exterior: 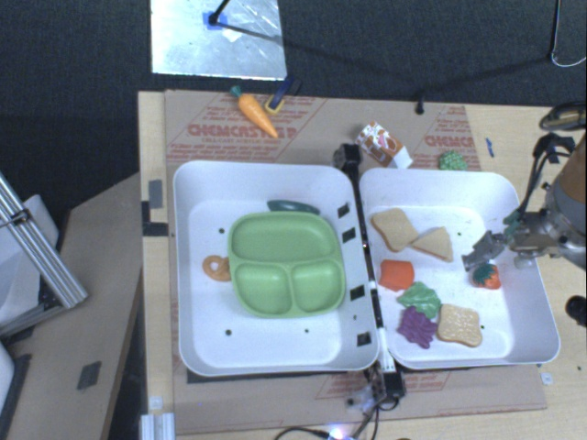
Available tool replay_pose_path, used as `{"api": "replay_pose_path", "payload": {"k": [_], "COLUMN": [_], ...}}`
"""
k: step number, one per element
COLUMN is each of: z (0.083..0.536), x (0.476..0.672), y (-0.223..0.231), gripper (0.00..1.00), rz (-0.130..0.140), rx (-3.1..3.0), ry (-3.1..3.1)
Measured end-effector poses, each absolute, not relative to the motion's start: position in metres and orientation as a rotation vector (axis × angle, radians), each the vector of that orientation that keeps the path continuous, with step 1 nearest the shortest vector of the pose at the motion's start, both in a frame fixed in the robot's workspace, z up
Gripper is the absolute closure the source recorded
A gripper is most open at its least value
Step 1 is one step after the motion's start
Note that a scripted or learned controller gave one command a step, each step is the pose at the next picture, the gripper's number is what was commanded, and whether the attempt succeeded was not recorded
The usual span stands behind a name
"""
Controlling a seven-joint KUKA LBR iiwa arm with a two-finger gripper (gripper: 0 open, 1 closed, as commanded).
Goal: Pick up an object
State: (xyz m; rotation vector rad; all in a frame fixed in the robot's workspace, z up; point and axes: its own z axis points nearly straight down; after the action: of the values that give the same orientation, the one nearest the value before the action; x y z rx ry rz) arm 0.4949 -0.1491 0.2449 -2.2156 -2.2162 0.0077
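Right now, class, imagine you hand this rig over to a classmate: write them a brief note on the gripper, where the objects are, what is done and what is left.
Gripper: low in the right white bin, near its right side, right beside the small red-orange toy. No object shows between its fingers.
Right bin also holds: two tan toast slices, an orange-red block, a green leafy piece, purple grapes, a square cracker-like bread piece.
Left white bin: green divided plate, small orange ring.
Done: no pick visible. Left: grasp and lift one object.
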Motion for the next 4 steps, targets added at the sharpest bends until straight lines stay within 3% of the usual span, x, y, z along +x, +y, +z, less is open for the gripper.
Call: {"api": "replay_pose_path", "payload": {"k": [1, 4], "z": [0.25, 0.089], "x": [0.497, 0.489], "y": [-0.149, -0.151], "gripper": [0.0, 0.0], "rz": [-0.001, 0.001], "rx": [-2.219, -2.218], "ry": [-2.226, -2.22]}}
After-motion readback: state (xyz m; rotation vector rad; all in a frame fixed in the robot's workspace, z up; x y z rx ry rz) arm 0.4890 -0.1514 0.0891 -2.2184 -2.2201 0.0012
